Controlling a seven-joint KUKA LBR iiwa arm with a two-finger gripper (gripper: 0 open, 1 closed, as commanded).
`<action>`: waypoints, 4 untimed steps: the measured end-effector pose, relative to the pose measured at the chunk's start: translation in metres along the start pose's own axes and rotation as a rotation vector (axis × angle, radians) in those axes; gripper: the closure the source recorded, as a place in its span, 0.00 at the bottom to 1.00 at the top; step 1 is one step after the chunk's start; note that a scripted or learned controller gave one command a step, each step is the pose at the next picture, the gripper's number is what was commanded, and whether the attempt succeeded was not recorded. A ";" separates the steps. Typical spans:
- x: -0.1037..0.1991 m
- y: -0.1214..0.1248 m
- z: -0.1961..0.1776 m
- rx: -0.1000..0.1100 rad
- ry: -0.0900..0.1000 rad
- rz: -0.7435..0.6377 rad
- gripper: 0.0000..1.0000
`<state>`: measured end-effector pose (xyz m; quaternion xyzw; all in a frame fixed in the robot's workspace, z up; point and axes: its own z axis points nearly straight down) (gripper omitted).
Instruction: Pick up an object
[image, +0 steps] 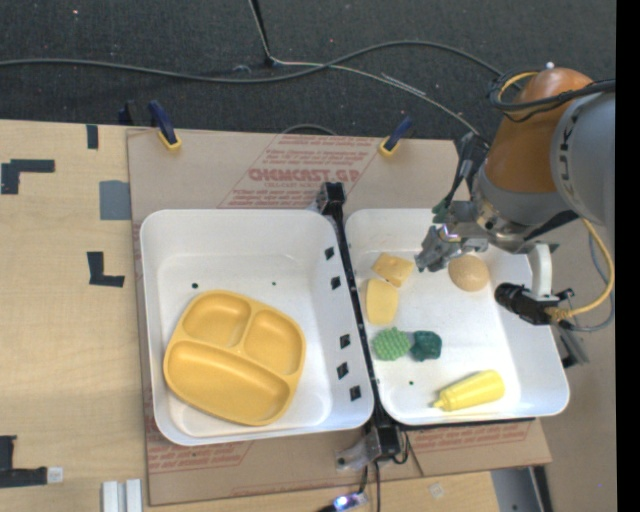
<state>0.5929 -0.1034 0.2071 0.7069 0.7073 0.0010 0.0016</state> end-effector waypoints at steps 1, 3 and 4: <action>-0.007 -0.006 -0.051 0.000 0.000 0.000 1.00; 0.092 -0.033 -0.044 0.006 0.002 -0.005 1.00; 0.150 -0.034 -0.036 0.007 0.001 -0.005 1.00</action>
